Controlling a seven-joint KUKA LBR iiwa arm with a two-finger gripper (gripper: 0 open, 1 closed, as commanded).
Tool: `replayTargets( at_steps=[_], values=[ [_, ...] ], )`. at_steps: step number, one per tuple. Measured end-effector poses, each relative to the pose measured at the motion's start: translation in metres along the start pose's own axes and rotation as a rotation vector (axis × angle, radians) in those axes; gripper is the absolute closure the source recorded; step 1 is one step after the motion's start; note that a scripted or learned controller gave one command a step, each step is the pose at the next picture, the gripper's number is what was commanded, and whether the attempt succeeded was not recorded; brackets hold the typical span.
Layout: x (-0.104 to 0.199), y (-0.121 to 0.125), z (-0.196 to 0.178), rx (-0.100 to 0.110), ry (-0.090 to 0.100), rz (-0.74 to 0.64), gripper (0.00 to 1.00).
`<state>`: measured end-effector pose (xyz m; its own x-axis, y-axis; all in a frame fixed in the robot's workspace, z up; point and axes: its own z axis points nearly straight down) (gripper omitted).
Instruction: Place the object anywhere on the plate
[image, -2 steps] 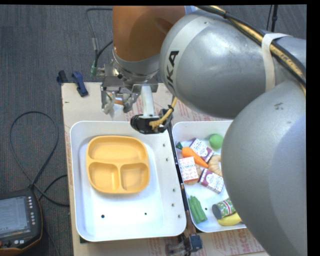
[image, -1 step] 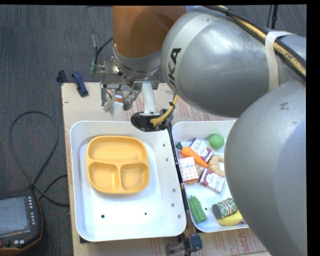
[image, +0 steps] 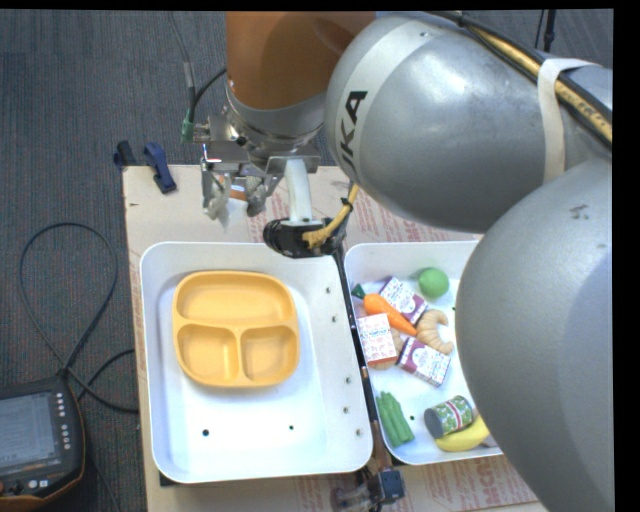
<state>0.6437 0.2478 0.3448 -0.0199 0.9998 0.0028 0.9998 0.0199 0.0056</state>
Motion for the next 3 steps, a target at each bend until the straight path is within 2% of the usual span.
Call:
replayTargets(
  at_steps=[3],
  values=[
    [0.004, 0.000, -0.028, -0.009, 0.004, -0.016, 1.00]
  ],
)
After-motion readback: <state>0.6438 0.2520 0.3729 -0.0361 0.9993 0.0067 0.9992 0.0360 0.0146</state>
